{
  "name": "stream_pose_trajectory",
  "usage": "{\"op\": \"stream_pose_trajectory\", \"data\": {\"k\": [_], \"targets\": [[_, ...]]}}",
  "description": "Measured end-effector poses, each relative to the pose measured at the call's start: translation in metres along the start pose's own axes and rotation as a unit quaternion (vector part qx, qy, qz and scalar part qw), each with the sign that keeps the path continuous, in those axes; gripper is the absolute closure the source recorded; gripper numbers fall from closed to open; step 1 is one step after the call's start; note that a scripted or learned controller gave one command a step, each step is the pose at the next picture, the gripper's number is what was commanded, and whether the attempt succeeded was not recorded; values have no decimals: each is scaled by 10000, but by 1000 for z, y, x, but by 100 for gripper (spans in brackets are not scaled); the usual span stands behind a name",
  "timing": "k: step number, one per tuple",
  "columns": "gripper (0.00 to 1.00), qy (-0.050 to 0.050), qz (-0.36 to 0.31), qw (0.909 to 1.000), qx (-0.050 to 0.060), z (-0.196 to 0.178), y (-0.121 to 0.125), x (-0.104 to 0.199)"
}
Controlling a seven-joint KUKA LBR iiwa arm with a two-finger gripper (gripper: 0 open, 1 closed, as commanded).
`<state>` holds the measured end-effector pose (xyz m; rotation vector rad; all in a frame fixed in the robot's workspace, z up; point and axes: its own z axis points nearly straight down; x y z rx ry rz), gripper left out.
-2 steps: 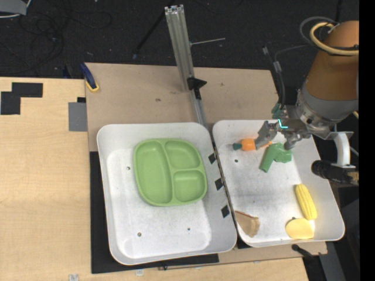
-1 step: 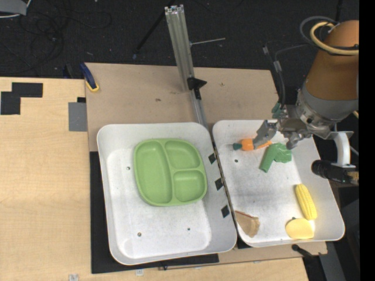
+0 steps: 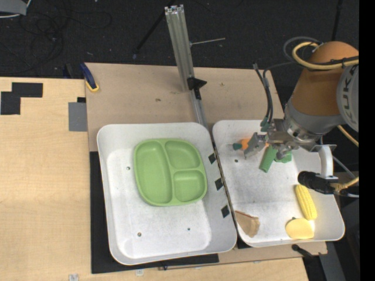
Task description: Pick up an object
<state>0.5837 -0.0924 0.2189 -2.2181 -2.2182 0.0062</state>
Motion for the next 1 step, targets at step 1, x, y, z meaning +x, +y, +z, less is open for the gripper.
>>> {"op": "stream_pose_trajectory", "data": {"k": [1], "targets": [[0,3,1,10000,9,48,-9,3]]}}
